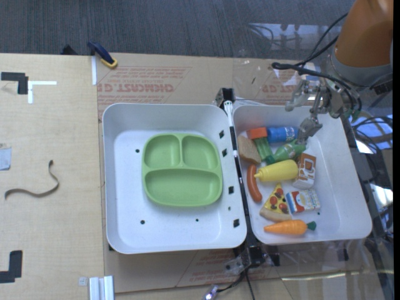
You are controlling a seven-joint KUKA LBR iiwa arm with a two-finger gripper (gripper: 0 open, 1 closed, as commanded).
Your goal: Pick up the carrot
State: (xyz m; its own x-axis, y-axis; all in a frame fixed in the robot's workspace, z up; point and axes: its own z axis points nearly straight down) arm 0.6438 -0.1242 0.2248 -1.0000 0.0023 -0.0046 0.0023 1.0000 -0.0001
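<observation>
Carrot [287,228] at near edge of right bin [350,186], below pizza slice [275,202]. Gripper [309,129] over far end, above green bottle [289,149]; finger spread and grasp impossible to tell.

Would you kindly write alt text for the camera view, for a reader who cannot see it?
An orange carrot lies at the near edge of the right bin among toy foods, while the end effector hangs over the bin's far end. The left bin holds a green divided plate.
</observation>
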